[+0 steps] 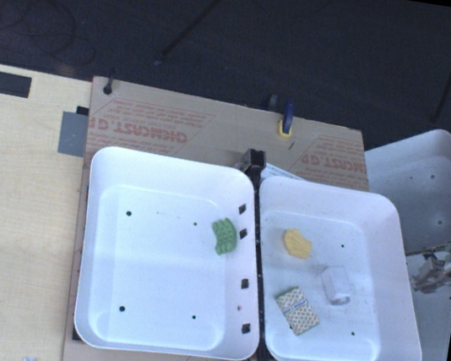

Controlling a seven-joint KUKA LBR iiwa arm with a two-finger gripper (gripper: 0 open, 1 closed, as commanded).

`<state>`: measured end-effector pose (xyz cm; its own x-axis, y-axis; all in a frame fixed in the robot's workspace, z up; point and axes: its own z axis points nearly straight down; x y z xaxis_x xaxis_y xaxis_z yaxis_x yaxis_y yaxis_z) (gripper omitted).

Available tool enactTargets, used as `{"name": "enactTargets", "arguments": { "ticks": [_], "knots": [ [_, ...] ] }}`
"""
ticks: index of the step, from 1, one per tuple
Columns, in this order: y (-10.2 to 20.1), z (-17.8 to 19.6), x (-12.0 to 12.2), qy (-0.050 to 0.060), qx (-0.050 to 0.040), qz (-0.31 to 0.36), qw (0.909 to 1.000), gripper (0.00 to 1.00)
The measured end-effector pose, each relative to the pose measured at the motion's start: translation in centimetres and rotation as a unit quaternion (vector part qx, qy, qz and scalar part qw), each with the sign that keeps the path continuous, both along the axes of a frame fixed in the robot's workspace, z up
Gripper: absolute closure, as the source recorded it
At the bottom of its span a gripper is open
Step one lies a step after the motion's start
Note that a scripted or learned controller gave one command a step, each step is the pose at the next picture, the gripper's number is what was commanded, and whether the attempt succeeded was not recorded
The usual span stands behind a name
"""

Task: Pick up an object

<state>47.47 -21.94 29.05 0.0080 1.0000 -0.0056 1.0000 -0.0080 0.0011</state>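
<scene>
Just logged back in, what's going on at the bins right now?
Nothing is being handled at this moment. The left white bin holds a small green crumpled object near its right wall. The right white bin holds a yellow lump, a pale translucent cup-like object and a patterned flat packet. All lie untouched.

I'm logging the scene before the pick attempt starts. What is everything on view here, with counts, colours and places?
White bins: 2, white, side by side on the board; left bin, right bin.
Green object: 1, green, left bin, near its right wall.
Yellow object: 1, yellow, right bin, upper middle.
Pale cup-like object: 1, whitish, right bin, centre-right.
Patterned packet: 1, checked white and tan, right bin, lower left.
Cardboard board: 1, brown, under both bins.
Clamp: 1, blue and yellow, at the board's far edge.
</scene>
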Motion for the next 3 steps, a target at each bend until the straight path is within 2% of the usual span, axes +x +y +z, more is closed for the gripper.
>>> {"name": "enactTargets", "arguments": {
  "ticks": [1,2,3],
  "knots": [
    [5.9,1.1,0.2,0.001,0.004,0.007,1.0,1.0],
    [0.5,1.0,0.1,0.001,0.002,0.003,1.0,1.0],
    [6.8,0.3,1.0,0.002,0.0044,0.007,1.0,1.0]
  ]
}}
